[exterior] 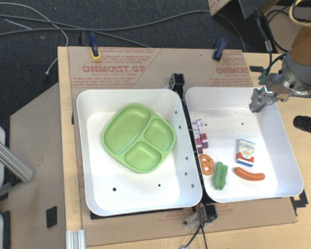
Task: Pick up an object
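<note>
Grey gripper hangs over the right bin's far edge, holding nothing visible; whether it is spread or pressed together, I cannot tell.

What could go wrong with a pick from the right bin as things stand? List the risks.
1. The pretzel, green piece and striped packet crowd the right bin's left wall, so a finger may strike the wall or catch two items.
2. The hot dog lies just below the small carton; closing on one could nudge the other.
3. The gripper sits at the bin's far edge, away from every item.
</note>
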You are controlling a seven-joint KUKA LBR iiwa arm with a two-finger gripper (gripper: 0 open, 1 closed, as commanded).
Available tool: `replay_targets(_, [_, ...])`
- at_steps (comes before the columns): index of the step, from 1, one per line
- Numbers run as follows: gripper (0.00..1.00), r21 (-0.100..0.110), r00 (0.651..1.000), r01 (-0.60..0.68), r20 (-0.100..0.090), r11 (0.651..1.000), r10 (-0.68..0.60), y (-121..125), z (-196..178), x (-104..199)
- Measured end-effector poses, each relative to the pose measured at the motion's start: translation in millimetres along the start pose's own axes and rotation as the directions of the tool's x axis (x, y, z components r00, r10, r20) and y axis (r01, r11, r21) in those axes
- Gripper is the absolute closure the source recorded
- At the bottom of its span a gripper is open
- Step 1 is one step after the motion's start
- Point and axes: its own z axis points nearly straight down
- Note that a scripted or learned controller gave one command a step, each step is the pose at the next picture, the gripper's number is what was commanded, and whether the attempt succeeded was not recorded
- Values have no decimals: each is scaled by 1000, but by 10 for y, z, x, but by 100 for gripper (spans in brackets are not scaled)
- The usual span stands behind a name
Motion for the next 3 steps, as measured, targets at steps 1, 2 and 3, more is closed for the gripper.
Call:
replay_targets(1, [100, 0, 1000, 0, 0, 1000, 0, -77, -93, 522])
replay_targets(2, [100, 0, 1000, -2, 1, 1000, 2, -160, -133, 1112])
replay_targets(3, [100, 1, 1000, -2, 1, 1000, 2, -184, 18, 1614])
